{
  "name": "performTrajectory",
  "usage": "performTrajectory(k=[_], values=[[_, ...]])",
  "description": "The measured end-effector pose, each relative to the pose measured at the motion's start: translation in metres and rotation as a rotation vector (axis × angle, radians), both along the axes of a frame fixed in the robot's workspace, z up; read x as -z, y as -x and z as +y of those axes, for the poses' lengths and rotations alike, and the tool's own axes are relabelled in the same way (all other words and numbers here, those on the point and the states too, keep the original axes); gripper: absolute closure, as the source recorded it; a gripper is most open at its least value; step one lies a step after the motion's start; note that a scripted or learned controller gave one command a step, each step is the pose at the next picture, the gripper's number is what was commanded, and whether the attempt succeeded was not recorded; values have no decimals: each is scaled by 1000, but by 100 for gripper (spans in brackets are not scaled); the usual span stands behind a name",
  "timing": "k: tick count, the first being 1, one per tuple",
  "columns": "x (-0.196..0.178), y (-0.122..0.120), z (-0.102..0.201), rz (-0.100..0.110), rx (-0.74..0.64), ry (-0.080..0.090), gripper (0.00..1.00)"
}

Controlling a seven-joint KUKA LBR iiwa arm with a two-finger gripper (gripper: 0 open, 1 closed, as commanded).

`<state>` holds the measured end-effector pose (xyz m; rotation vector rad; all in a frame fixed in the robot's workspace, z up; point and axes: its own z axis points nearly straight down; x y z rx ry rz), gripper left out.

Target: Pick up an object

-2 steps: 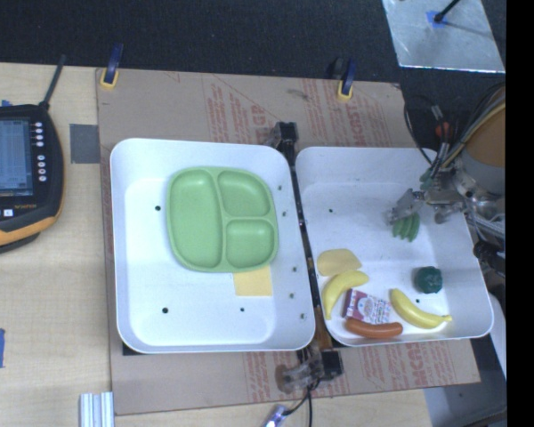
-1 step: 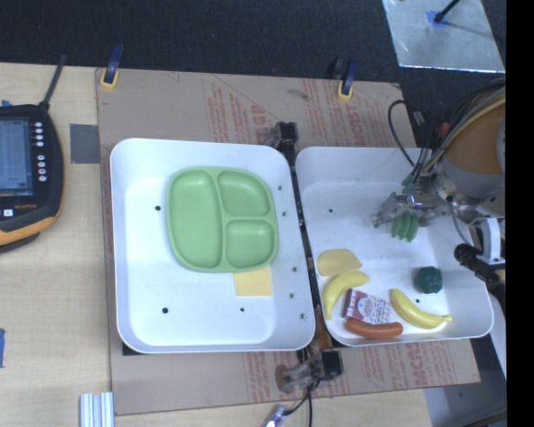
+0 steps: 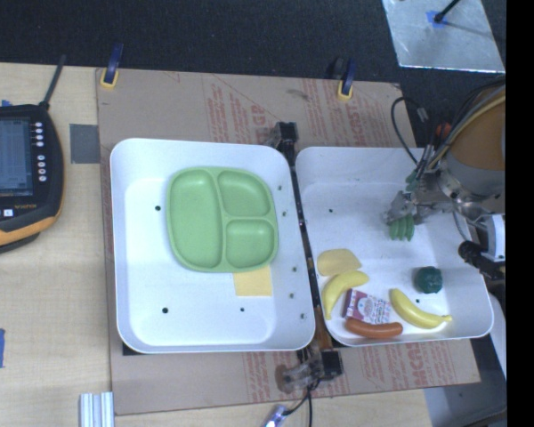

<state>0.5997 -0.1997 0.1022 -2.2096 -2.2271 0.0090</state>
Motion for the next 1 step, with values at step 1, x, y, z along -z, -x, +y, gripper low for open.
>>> performTrajectory(k=[1], values=[[-69,-21,53,-6,4,-2,100]])
